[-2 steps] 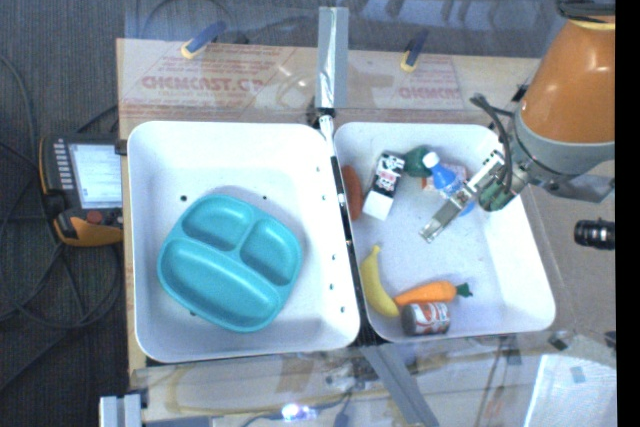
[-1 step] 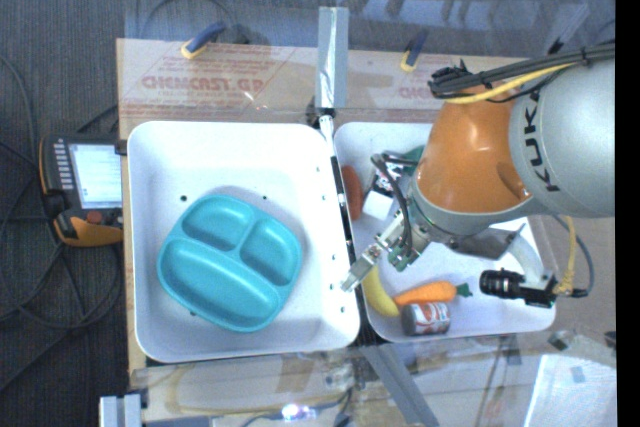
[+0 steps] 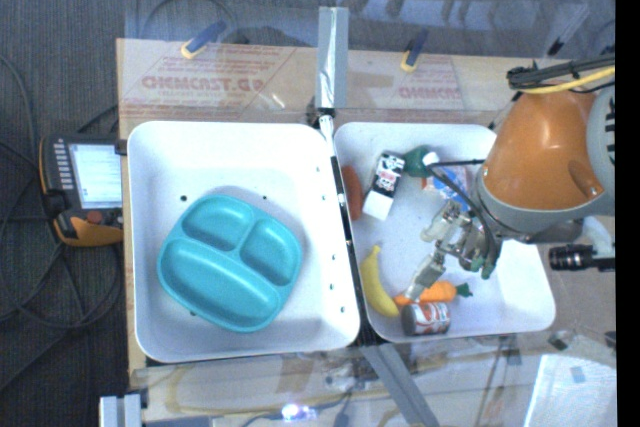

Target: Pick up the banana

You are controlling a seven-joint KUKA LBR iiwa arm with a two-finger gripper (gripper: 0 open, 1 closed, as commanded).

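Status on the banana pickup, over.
Pincer open, low in right bin, holding nothing. Banana untouched by left wall. Carrot and can alongside.

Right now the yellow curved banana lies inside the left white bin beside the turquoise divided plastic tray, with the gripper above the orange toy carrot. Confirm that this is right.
Not quite: the camera view shows the yellow curved banana in the right white bin, against its left wall. The turquoise divided plastic tray sits in the left white bin. The gripper is above the orange toy carrot.
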